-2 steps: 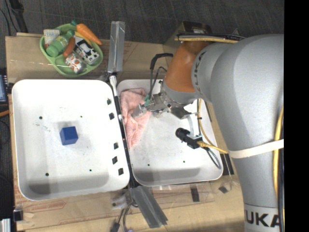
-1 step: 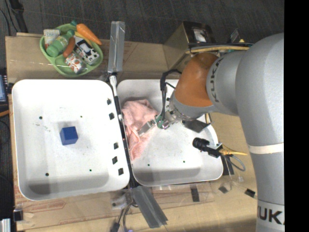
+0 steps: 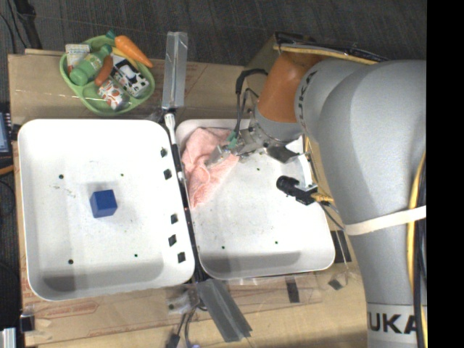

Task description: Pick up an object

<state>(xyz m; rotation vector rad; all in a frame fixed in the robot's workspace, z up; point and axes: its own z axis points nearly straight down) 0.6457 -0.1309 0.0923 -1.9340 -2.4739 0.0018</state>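
Gripper (image 3: pixel 230 146) down on pink cloth (image 3: pixel 203 169), jaws too hidden to tell: pinch a fat fold, then lift slowly.

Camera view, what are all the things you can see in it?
left bin: one, white, on the view's left
right bin: one, white, right beside it
blue cube: one, blue, in the left bin
pink cloth: one, pink, crumpled in the right bin's far left part
green bowl: one, green, behind the left bin, holding toy food
toy carrot: one, orange, atop the bowl
arm: one, grey with an orange band, over the right bin
gripper: one, at the pink cloth
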